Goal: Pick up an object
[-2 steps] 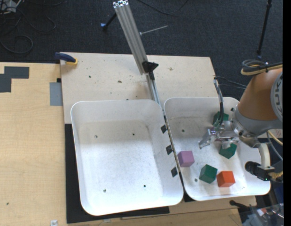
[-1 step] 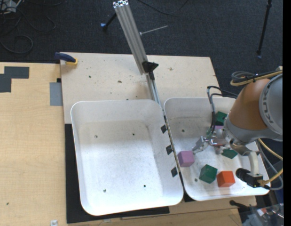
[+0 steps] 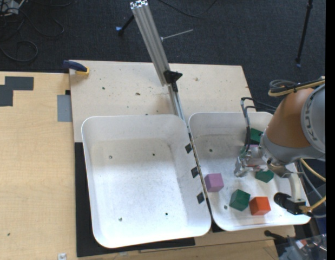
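The right bin (image 3: 221, 131) holds a purple cube (image 3: 214, 182), a green cube (image 3: 240, 200) and an orange-red cube (image 3: 260, 205) near its front. Another green block (image 3: 264, 175) lies just right of my gripper, and a further green block (image 3: 256, 135) sits behind it near the bin's right side. My gripper (image 3: 242, 168) reaches down into the right bin from the orange-banded wrist (image 3: 289, 123), its tip low over the bin floor between the purple cube and the green block. Nothing shows between its fingers.
The left bin (image 3: 102, 140) lies beside the right one, with black clips (image 3: 195, 171) along the shared wall. A slanted metal pole (image 3: 155, 45) rises behind the bins. A blue and yellow clamp (image 3: 76, 66) sits at the bench's back left corner.
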